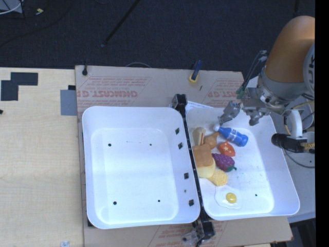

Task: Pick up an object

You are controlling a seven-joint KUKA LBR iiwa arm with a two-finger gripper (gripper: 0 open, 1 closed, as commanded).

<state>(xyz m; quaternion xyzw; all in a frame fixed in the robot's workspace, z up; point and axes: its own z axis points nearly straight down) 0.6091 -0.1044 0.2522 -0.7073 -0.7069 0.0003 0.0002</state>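
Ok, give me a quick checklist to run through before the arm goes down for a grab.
1. Gripper carries nothing between its fingers: ok.
2. Fingers spread: ok.
3. Blue bottle lies just below the gripper in the right bin, apart from the fingers: ok.
4. Bottle free of neighbours: not ok, the tomato sits right beside it.
5. Height above the bottle: cannot tell.

The grey two-finger gripper (240, 116) hangs over the right white bin (280, 189), fingers spread apart with nothing between them. Just below the left fingertip (224, 119) lies a blue plastic bottle with a white cap (233, 136). Further below the fingers sit a red toy tomato (226, 148), purple grapes (224, 161) and a fried egg (229, 198).
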